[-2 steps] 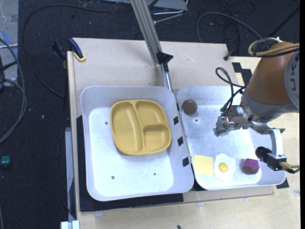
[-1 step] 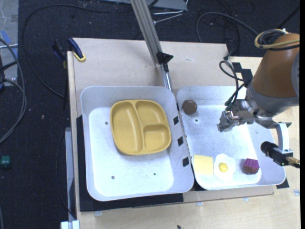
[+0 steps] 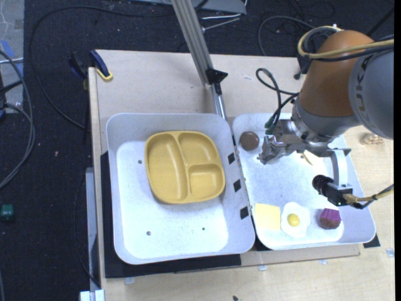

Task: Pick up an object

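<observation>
My gripper [image 3: 268, 153] hangs over the upper left part of the right bin [image 3: 276, 180], pointing down. A brown round object [image 3: 249, 141] lies just to its left, apart from it. Along the bin's front edge lie a yellow cheese slice [image 3: 267, 216], a fried egg [image 3: 294, 220] and a purple piece [image 3: 329, 218]. A small yellow bit [image 3: 309, 159] peeks out from under the arm. I see nothing held by the gripper.
The left bin [image 3: 125, 231] holds a yellow divided plate [image 3: 185, 167]. A metal pole [image 3: 194, 36] slants down to the gap between the bins. The grey arm [image 3: 351, 86] and its black cables cover the right bin's back right.
</observation>
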{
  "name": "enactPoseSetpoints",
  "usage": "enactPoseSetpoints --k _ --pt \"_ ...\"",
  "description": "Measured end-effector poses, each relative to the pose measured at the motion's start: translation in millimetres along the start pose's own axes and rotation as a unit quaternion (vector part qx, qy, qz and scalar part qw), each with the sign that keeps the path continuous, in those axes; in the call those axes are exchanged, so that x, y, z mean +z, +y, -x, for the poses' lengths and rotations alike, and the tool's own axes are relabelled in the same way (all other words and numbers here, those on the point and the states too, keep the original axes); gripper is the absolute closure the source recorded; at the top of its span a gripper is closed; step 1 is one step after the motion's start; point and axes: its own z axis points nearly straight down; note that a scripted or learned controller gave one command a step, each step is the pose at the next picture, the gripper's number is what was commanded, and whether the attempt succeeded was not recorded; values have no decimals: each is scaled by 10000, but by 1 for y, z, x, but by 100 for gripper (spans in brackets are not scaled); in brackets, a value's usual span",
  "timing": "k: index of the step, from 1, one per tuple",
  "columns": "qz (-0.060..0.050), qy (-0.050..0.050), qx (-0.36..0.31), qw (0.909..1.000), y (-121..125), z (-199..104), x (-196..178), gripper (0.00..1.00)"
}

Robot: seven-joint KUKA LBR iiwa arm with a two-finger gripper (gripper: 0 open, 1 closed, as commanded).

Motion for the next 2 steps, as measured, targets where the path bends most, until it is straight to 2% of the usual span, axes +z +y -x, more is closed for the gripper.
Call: enactPoseSetpoints --k 2 --pt "-1 3 3 10000 40 -101 -6 100"
